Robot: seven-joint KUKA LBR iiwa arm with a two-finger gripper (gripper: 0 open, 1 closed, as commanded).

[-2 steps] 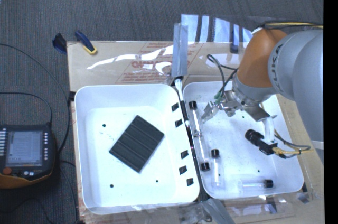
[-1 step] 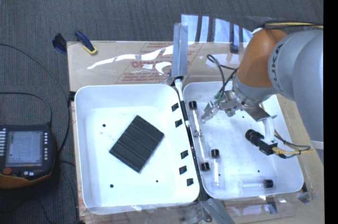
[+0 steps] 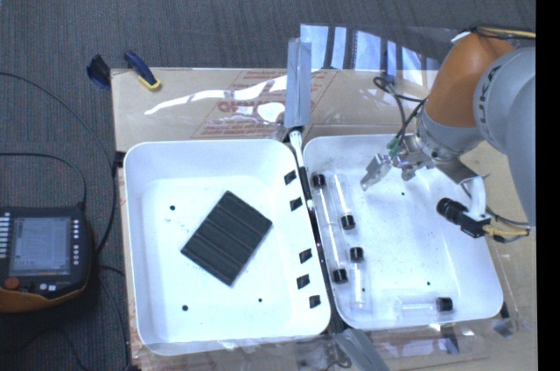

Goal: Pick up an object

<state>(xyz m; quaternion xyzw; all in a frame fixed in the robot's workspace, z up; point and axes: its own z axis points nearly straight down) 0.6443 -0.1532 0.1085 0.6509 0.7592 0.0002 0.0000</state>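
Left white bin: flat black ribbed slab at centre, floor open around it. Right white bin: clear black-capped tubes line left wall; middle open.

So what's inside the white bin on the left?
A dark ribbed rectangular block lies flat and tilted in the left bin, plus a few tiny dark specks. Whatever is under the block is hidden.

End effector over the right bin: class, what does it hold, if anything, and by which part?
Nothing. The end effector hangs above the right bin with no object between its fingers; the dark ribbed block lies in the left bin.
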